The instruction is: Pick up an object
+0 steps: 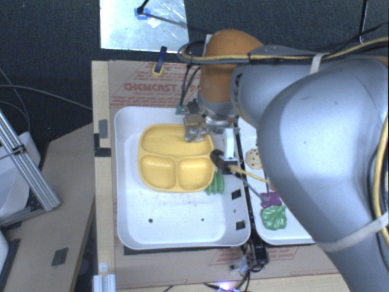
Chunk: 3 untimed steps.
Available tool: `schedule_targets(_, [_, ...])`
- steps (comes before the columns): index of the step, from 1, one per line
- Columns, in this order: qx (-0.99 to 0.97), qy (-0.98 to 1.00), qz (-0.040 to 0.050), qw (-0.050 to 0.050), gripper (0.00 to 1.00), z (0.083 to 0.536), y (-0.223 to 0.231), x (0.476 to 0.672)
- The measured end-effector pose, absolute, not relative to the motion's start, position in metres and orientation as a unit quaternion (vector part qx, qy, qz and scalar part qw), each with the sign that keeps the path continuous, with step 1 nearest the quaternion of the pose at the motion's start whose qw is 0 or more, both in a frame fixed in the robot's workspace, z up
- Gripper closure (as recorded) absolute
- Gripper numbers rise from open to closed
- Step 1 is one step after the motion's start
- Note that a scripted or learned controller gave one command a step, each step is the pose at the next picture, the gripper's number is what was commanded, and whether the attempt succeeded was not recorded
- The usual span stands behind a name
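Bench: brown board (146, 87) with faint red print is seen under two white bins set side by side; dark floor lies beyond it, with a shiny square sheet (143, 14) at the far side.
Left bin (176, 227): one yellow plate and one small green item are held in it.
Plate (175, 158): yellow, rounded, split into three compartments, one wide at the far side and two smaller at the near side; it lies flat in the far half of the bin, with its long axis running left to right.
Green item (215, 185): small and leafy, touching the plate's near right rim.
Right bin (285, 236): mostly covered by the arm; one green leafy toy (273, 216) with a purple piece (270, 198) just beyond it, and one round tan perforated disc (254, 158) are seen.
Arm (316, 139): one, grey, with an orange band (225, 66), reaching in from the right.
Gripper (195, 131): placed over the plate's far right rim; whether it is open or closed cannot be told, and nothing is seen held.
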<state>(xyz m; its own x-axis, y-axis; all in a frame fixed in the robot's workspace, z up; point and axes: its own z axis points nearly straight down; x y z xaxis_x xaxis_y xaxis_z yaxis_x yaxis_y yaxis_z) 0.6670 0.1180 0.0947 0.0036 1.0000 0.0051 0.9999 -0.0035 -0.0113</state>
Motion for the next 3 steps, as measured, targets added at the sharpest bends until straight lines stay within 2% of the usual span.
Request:
schedule_targets(1, [-0.704, -0.71, -0.0066, -0.002, 1.0, 0.237, 0.154, 0.592])
schedule_targets(2, [-0.705, -0.709, 0.0015, 0.002, 1.0, 0.173, 0.187, 0.567])
schedule_targets(3, [-0.706, -0.708, -0.0075, -0.001, 1.0, 0.109, 0.188, 0.58])
